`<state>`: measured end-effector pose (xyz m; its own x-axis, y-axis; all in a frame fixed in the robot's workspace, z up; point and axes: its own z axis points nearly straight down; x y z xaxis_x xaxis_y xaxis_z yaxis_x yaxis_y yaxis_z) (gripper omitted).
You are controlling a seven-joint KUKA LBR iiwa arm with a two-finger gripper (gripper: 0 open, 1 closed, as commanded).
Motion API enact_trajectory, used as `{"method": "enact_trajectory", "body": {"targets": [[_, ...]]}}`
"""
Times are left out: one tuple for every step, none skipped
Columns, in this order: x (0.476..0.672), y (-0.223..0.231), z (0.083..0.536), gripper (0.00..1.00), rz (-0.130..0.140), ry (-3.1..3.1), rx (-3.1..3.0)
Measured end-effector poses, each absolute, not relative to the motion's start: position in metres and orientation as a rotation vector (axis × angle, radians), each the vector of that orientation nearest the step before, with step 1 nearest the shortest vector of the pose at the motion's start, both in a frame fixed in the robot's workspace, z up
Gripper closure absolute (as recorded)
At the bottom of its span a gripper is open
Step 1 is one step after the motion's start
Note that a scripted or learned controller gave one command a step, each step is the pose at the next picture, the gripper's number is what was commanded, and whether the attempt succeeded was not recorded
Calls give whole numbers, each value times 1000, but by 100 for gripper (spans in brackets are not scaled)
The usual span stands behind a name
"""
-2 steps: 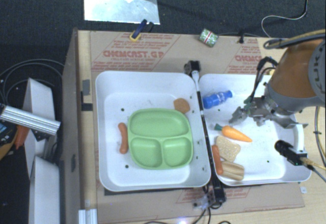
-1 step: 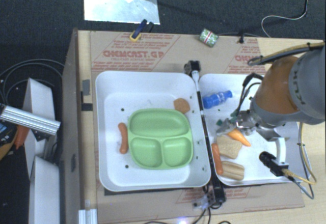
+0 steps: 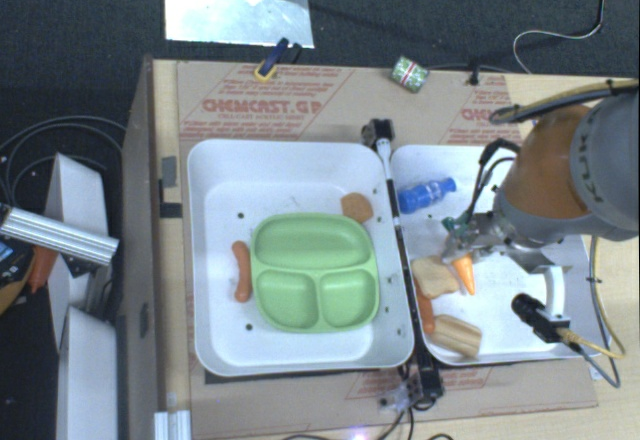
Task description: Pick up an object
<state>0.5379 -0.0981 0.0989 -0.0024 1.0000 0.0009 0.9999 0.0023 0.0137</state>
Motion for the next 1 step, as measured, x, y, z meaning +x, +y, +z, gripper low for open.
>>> {"method": "enact_trajectory", "body": {"targets": [[533, -26, 185, 100, 5, 2225, 2216]]}}
